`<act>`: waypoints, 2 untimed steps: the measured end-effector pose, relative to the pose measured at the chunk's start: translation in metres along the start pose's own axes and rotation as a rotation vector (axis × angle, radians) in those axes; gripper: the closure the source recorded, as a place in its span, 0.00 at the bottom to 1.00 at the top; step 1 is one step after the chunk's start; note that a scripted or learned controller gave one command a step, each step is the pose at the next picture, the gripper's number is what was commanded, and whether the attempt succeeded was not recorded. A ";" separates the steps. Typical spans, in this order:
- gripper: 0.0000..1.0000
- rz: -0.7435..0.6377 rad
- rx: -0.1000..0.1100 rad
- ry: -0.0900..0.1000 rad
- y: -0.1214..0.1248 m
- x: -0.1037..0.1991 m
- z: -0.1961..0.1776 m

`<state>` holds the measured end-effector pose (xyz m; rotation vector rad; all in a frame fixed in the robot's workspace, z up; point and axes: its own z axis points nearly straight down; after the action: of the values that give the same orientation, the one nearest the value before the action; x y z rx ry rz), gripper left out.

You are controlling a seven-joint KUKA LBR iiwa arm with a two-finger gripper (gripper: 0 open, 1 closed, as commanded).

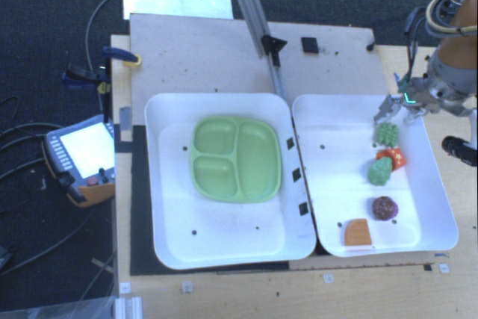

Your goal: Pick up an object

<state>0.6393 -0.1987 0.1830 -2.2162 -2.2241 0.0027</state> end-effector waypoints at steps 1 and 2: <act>0.00 -0.001 -0.005 -0.001 0.001 0.000 -0.002; 0.00 0.001 -0.001 -0.001 0.005 -0.005 0.058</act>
<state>0.6441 -0.2032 0.1248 -2.2174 -2.2241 0.0026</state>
